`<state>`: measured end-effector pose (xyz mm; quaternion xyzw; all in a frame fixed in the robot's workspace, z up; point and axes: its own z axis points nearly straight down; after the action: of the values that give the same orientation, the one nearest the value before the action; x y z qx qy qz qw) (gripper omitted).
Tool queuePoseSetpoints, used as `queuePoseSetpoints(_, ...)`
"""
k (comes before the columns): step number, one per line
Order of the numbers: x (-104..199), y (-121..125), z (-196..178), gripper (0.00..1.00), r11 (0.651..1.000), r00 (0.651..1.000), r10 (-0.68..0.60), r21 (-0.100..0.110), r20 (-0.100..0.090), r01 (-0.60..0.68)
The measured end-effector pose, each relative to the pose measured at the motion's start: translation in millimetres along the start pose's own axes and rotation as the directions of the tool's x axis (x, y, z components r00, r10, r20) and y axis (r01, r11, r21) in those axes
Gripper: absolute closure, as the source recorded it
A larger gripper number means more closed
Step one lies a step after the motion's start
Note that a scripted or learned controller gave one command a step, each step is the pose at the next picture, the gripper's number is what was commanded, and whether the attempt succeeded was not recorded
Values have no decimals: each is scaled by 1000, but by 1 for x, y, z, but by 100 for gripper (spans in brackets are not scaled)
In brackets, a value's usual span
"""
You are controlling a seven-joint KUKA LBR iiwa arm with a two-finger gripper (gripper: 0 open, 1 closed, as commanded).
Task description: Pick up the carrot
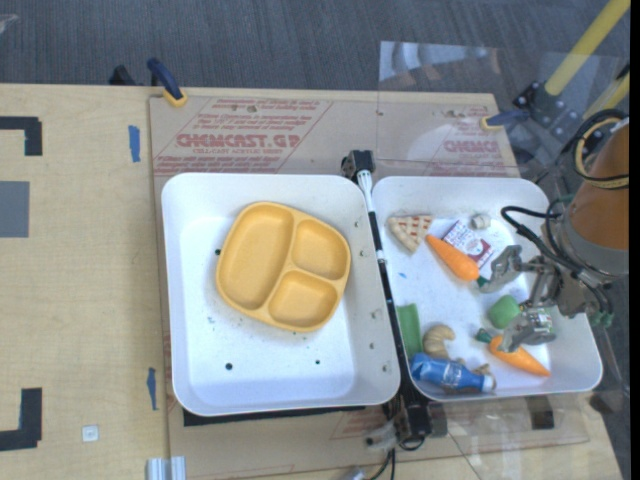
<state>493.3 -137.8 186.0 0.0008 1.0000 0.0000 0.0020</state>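
Carrot [520, 356] near the right bin's [585, 378] front right corner is lying under the end effector [530, 330], whose state I cannot tell; centring along its length seems wise.

Fixed overhead camera, slanted down over both bins [190, 298]

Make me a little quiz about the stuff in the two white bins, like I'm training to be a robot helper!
1. True or false: the yellow divided plate lies in the left bin.
2. How many orange carrots lie in the right bin? A: one. B: two. C: four.
3. What colour is the bottle lying along the right bin's front edge?

Key: 1 true; 2 B; 3 blue.
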Motion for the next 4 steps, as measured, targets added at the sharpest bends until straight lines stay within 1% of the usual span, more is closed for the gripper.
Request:
queuePoseSetpoints(1, -67, -14, 75, 0, 1000, 1000, 18, 1, 2, -18)
queuePoseSetpoints(2, -26, 37, 95, 0, 998, 998, 64, 2, 11, -64)
queuePoseSetpoints(3, 4, 32, 95, 0, 924, 924, 382, -1, 15, -382)
queuePoseSetpoints(4, 7, 39, 95, 0, 797, 797, 603, -2, 13, -603)
